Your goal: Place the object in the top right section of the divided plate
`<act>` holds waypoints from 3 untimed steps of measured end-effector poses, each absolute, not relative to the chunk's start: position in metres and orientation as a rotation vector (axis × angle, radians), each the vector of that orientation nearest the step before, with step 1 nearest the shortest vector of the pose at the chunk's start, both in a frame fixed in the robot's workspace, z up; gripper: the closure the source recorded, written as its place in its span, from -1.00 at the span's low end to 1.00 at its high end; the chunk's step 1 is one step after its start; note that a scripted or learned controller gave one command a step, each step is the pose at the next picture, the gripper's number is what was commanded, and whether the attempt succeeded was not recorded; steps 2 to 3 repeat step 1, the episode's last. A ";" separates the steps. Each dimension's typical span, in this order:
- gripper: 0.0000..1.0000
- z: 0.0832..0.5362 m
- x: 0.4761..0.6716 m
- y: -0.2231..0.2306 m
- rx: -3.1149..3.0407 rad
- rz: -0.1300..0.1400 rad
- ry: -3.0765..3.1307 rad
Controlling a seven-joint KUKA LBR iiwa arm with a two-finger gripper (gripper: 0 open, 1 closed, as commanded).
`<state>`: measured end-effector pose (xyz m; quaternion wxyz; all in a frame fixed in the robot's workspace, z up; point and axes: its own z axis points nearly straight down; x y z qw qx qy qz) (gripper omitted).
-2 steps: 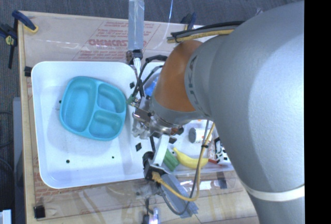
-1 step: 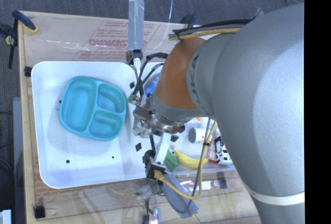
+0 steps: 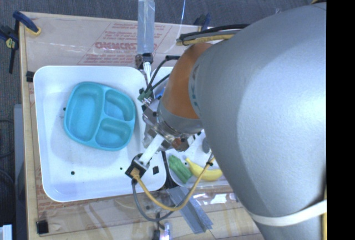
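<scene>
Looking down: blue divided plate (image 3: 100, 116) flat in left white bin (image 3: 50, 178). Right of plate, grey arm (image 3: 260, 111) looms over right bin. Gripper buried under wrist, state unclear. Banana (image 3: 204, 171) and green object (image 3: 179, 168) lie right of plate, touching, beneath arm.

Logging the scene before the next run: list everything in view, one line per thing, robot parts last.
divided plate: one, light blue, three sections, lying in the left bin
left bin: one, white, shallow, on the bench's left
right bin: one, white, mostly covered by the arm
banana: one, yellow, in the right bin, lower part
green object: one, green, beside the banana on its left
arm: one, grey with an orange band, reaching in from the right
end effector: one, over the border between the bins
</scene>
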<state>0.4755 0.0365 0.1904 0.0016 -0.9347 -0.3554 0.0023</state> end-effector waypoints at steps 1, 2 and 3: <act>1.00 0.215 0.477 0.040 -2.895 0.005 -1.212; 1.00 0.215 0.477 0.040 -2.895 0.005 -1.212; 1.00 0.215 0.477 0.040 -2.895 0.005 -1.212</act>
